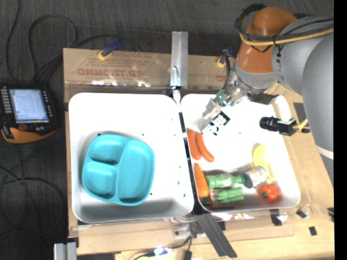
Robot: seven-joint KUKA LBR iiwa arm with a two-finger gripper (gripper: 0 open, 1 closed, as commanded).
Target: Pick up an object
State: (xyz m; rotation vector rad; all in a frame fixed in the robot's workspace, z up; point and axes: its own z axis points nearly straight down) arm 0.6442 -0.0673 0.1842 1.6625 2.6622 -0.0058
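Right, approach step: tool (212, 118) hangs over the right bin (238, 112), upper-left part, nothing between its fingers; can't tell if apart or together. Nearest target is the sausage (199, 145) just below it. Next move: descend, align with its long axis, close.

A robotics lab: a grey industrial arm (309, 53) reaches over two white bins (130, 104) on a taped cardboard surface (124, 66), a teach pendant (27, 110) (screen lit) and loose cables (32, 31) lying on dark carpet
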